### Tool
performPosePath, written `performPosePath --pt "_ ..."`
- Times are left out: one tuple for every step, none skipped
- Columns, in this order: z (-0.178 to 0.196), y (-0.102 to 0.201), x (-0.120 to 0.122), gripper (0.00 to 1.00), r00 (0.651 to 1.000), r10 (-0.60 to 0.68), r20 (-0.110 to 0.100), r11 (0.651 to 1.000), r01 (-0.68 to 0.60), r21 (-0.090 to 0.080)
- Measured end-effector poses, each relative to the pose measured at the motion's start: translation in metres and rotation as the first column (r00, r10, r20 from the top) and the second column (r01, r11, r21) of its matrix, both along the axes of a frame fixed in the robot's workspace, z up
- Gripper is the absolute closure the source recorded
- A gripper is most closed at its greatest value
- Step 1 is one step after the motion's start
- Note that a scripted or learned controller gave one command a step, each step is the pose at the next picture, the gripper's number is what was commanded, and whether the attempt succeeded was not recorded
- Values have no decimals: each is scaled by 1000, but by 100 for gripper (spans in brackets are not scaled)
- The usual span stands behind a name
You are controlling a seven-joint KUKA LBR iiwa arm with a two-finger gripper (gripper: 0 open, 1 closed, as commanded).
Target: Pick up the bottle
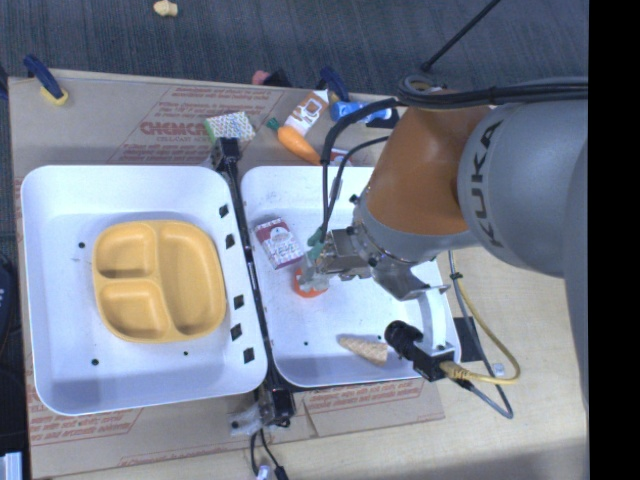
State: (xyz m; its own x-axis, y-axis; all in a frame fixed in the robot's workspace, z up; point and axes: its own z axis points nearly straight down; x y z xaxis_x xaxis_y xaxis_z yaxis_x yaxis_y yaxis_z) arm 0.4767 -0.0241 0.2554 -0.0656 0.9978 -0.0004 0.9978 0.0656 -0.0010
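Gripper low in right bin, directly over small red-capped bottle, presumably lined up to grab; can't tell its state; packet just beside.

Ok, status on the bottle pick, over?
End effector low in right bin, over small orange-red item, likely the bottle. Grasp not confirmed. Red-and-white packet close beside it; cone apart.

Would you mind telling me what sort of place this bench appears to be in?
Probably a robotics lab set up for grasping trials: a KUKA arm reaches over two white bins clamped onto cardboard, with a yellow divided tray and small toy items inside.
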Motion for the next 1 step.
performPosePath --pt "-65 40 -1 100 996 -92 -5 996 92 1"
